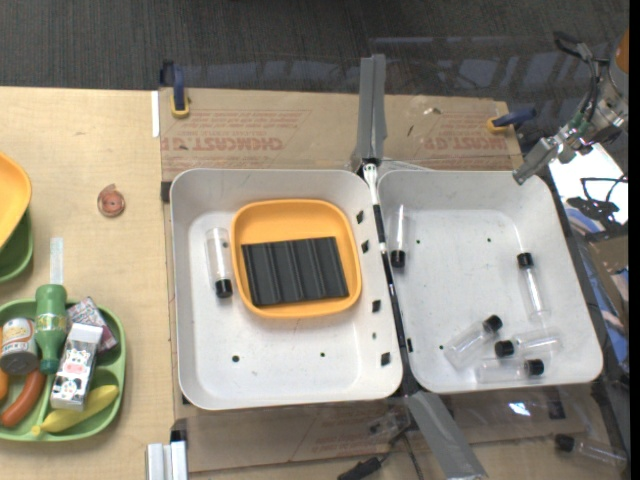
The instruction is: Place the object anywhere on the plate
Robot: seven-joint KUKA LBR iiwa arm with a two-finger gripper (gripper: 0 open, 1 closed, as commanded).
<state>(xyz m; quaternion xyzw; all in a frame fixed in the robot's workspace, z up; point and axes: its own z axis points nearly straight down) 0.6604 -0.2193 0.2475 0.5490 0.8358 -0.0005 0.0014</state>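
Note:
An orange plate [297, 219] lies in the left bin [200, 368]. A black ribbed slab [296, 271] rests flat on the plate and covers most of its middle. A clear vial with a black cap [217, 261] lies in the same bin, just left of the plate. Several more clear capped vials are in the right bin [450, 218]: one [397, 235] by the divider, one [530, 283] at the right, and a cluster [495, 349] at the front. My gripper [545, 155] hangs above the right bin's far right corner, away from every object, with nothing seen in it.
On the wooden bench to the left stand a green tray of toy food [108, 393], a yellow bowl [10, 203] and a small pink piece [111, 201]. Cardboard and clamps [178, 103] lie behind the bins. Cables hang at the right edge.

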